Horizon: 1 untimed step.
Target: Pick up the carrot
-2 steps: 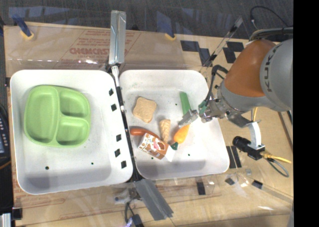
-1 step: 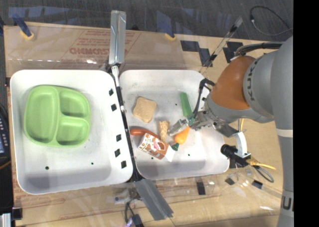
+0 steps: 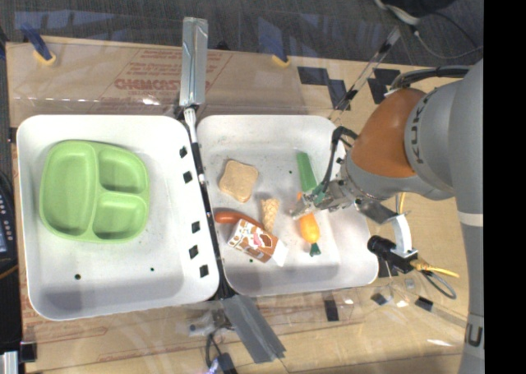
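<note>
holding one carrot [image 3: 308, 229], one bread slice [image 3: 238, 180], one green tray [image 3: 94, 191]

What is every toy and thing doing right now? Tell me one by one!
carrot: lying flat in the right bin, just below the gripper, not lifted.
gripper: low over the right bin, beside the carrot.
cucumber: lying flat.
bread slice: lying flat.
corn: lying flat.
sausage: lying by the carton.
carton: tipped on its side.
green plate: right way up in the left bin.
</note>
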Tool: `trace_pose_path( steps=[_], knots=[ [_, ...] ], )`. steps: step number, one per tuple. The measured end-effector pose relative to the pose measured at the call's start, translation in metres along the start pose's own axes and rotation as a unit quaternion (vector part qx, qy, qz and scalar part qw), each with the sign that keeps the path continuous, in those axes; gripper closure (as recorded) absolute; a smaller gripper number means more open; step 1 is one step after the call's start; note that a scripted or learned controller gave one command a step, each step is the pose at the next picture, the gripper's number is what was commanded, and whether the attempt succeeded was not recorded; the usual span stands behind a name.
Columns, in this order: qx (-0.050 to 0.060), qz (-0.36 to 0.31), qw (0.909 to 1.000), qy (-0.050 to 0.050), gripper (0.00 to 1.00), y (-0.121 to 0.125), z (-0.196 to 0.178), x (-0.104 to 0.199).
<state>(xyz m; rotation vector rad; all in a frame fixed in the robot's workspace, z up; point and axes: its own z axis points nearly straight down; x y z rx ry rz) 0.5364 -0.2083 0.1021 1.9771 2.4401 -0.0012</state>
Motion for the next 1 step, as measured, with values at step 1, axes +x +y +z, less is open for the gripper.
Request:
trace_pose_path(
  steps=[1],
  knots=[
    [0.000,-0.018,0.9998,0.001,1.00,0.0096,-0.1037,0.0800]
  ],
)
